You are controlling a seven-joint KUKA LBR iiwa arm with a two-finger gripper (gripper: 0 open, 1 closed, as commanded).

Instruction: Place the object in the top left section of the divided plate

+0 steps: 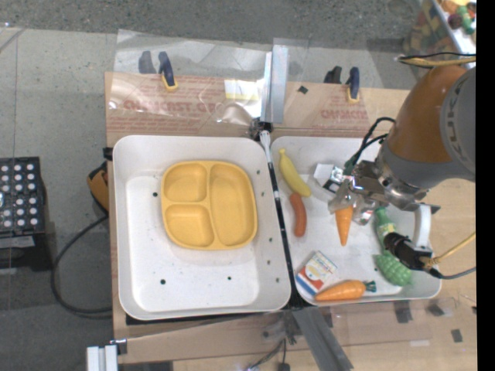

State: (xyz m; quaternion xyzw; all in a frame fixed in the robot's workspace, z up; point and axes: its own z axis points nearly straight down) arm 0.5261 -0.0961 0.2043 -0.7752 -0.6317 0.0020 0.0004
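Pincer (346, 201) poised above carrot (343, 226), grip state impossible to tell; best clamped mid-body, then carried to divided plate (209, 205).

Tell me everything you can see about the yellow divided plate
The plate is yellow, matte, plastic-looking, a rounded square with raised ridges splitting it into three sections: two smaller ones on its left, one long one on its right. It lies flat, turned slightly, in the upper middle of the left bin. Nothing sits in it or touches it.
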